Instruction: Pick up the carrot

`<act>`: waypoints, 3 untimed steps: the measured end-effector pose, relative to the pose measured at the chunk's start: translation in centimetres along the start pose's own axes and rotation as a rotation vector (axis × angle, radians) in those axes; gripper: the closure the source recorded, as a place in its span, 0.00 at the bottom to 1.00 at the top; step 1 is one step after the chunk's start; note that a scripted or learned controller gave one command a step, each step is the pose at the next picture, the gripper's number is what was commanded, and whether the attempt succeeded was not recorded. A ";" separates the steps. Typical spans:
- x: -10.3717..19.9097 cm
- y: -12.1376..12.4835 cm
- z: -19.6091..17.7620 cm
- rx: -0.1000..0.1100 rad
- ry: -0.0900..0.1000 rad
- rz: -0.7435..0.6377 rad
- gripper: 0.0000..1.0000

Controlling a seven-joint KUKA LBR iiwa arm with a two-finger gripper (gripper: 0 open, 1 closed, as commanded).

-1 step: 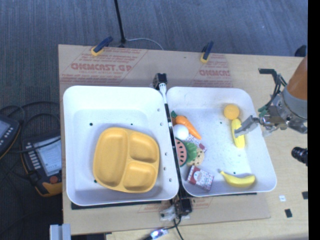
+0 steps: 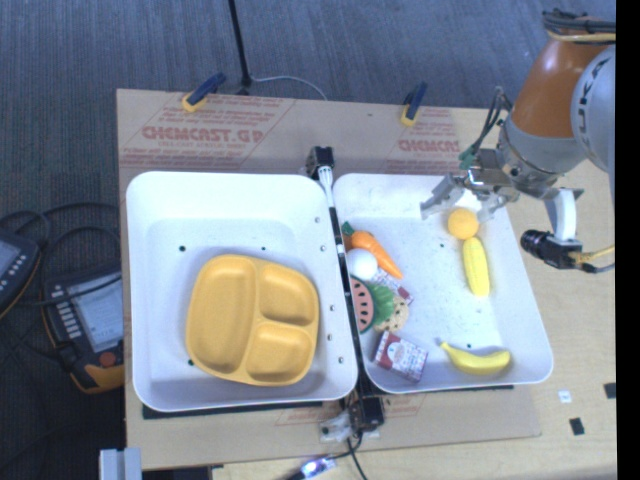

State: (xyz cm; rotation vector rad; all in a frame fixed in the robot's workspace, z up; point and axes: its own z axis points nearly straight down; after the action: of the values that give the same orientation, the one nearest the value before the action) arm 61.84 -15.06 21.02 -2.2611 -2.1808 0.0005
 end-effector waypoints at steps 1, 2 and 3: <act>-5.5 1.1 11.1 0.002 0.007 0.109 0.00; -5.6 1.1 10.1 0.004 0.000 0.106 1.00; 2.0 -5.9 11.8 -0.017 -0.003 0.413 1.00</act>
State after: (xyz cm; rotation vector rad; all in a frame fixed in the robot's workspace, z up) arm 56.00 -12.90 9.25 -2.6726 -1.6781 -0.0146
